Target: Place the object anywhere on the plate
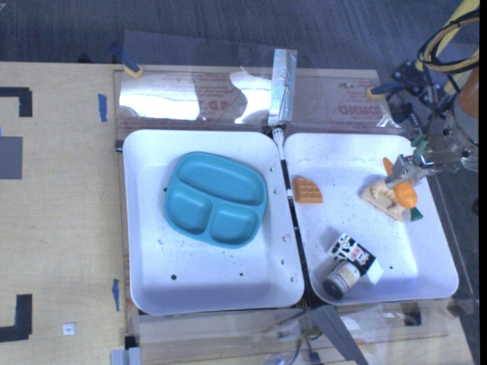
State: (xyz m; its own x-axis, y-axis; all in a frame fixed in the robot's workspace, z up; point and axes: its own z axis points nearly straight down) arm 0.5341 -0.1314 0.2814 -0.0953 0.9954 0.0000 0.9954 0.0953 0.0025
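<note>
text: none legible | cardboard (358, 105) behind bins: red print (too blurred to read)

- Bright, even overhead light filled the scene, and both white bins (141, 280) read nearly washed out.
- Strong glare flared off the clear panel (194, 101) behind them.
- Shadows stayed short and soft beside the blue plate (215, 198).
- The image was soft overall, with fine detail smeared at the right edge.

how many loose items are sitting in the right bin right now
4: a waffle near the bin's left wall, a milk carton lying near the front, and a beige piece with a carrot on it under the gripper. The gripper may hide more.
</note>
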